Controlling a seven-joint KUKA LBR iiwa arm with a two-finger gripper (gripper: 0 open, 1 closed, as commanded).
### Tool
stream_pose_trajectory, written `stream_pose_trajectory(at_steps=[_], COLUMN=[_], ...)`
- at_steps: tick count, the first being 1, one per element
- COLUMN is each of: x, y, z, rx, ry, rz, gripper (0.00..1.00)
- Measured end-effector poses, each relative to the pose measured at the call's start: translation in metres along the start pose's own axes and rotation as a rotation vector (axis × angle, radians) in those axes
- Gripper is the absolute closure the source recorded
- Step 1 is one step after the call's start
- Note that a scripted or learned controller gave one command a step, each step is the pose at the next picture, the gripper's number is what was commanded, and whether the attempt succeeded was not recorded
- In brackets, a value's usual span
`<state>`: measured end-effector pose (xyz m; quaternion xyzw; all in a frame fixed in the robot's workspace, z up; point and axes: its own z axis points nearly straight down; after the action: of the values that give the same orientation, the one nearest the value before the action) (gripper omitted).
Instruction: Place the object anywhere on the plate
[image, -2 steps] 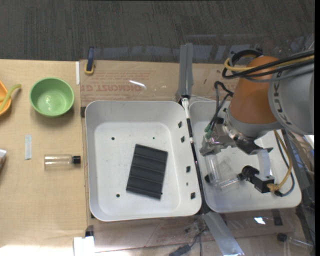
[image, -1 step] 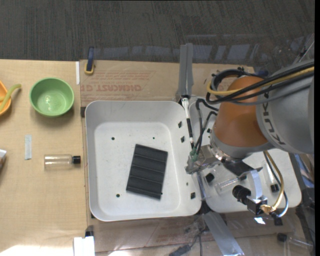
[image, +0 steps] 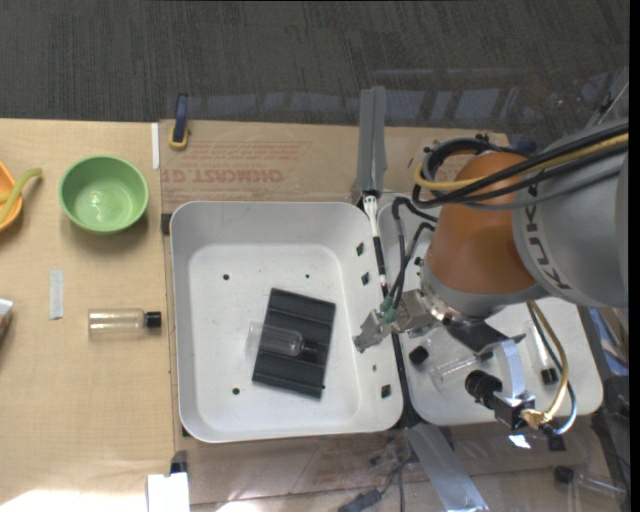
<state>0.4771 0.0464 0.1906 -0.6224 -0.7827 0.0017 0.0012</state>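
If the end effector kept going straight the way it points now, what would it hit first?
The end effector sits over the left bin's right wall and seems to point left and down. Going on, it would probably first meet the white bin floor, just short of the black plate bearing the clear object. Depth is unclear.

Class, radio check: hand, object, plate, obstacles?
Hand over the bins' divider. Clear bottle lies on black plate, left bin. Nothing blocking.

Red mirrored lettering runs across the cardboard sheet (image: 240, 160) at upper centre of the frame, seemingly "CHEMCAST" with "GE" beside it. The grey arm (image: 575, 225) at right shows part of "KUKA".
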Motion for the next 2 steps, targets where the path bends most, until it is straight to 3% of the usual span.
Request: stream_pose_trajectory(at_steps=[1, 2], x=[-0.06, -0.119], y=[0.038, 0.035], z=[-0.035, -0.152], rx=[-0.003, -0.005], ry=[-0.002, -0.004], rz=[-0.197, -0.575], gripper=[0.0, 0.0])
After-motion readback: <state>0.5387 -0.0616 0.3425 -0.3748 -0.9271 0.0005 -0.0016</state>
